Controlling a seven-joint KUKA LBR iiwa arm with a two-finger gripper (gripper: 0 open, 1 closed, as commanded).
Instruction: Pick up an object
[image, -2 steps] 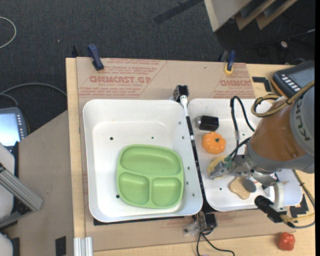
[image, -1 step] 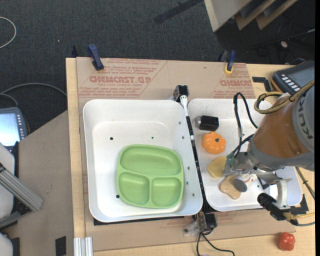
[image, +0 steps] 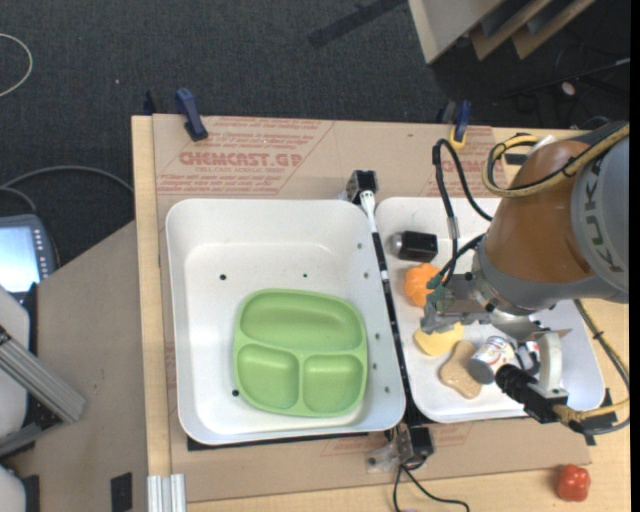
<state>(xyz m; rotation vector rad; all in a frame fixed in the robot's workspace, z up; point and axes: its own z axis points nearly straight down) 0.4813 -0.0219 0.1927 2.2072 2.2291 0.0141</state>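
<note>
My gripper (image: 436, 312) reaches down into the right bin (image: 585, 385) near its left side. It hangs between an orange ball-like thing (image: 418, 283) and a pale yellow wedge (image: 436, 341), right over the wedge's top edge. A tan slice-shaped thing (image: 459, 373) lies just below the wedge, and a small white and red can (image: 490, 355) lies beside it. At the bin's upper left lies a short black cylinder (image: 414, 244). The wrist hides whatever sits under the gripper.
The left bin (image: 200, 260) holds a green divided plate (image: 300, 352). A red thing (image: 572, 482) sits on the bench outside the right bin's lower right corner. Blue clamps (image: 190, 112) hold the board's far edge.
</note>
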